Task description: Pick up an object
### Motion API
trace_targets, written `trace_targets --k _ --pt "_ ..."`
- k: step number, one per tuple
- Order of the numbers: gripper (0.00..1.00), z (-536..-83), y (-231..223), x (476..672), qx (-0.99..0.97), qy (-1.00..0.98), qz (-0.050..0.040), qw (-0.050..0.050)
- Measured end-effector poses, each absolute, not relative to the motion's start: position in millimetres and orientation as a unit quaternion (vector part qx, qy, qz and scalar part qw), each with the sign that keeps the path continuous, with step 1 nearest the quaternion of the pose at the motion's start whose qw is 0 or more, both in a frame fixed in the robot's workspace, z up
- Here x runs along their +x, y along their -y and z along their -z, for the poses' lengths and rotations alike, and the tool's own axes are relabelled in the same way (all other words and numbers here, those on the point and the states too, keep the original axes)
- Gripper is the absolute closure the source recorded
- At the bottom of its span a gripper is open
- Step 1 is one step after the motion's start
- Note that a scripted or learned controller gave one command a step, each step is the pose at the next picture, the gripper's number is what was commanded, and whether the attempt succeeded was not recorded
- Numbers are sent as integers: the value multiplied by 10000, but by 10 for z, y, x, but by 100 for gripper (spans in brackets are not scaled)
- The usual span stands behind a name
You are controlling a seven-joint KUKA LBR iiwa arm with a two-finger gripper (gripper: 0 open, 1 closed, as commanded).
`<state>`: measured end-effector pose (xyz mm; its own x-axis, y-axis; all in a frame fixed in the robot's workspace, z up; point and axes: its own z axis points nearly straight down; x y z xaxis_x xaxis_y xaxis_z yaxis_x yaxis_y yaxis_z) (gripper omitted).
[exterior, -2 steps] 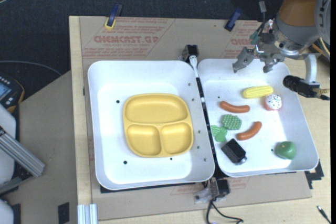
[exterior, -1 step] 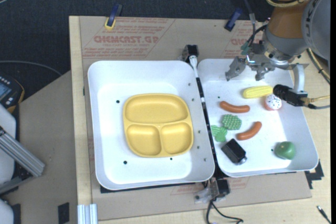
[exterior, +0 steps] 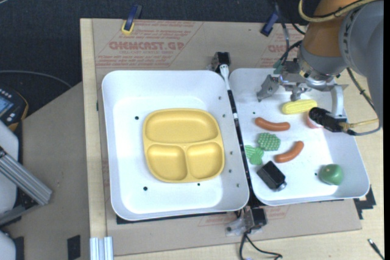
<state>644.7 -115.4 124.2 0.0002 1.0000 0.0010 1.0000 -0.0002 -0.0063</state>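
My gripper (exterior: 281,89) hangs over the far end of the right bin (exterior: 353,158), below the orange band of the arm. Its two grey fingers (exterior: 266,89) stand spread apart, open, with nothing between them. Just to its right and nearer lies a yellow corn cob (exterior: 298,107). Further forward in the bin are a sausage (exterior: 272,125), a second sausage (exterior: 289,152), a green leafy piece (exterior: 263,146), a black block (exterior: 271,176) and a round green fruit (exterior: 331,174). A small red item (exterior: 312,123) is partly hidden by a black part on the arm.
The left bin (exterior: 119,131) holds a yellow divided plate (exterior: 183,144). Black clips (exterior: 222,61) sit at the seam between the bins. Blue clamps (exterior: 130,19) grip the board's far edge. A cable (exterior: 359,126) trails over the right bin's rim.
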Motion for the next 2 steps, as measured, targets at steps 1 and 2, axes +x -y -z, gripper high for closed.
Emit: trace_targets --k 1,2 --pt "0 -820 1145 6439 -7070 7072 -17 25" --pt "100 -960 1148 6456 -7072 7070 1 -2"
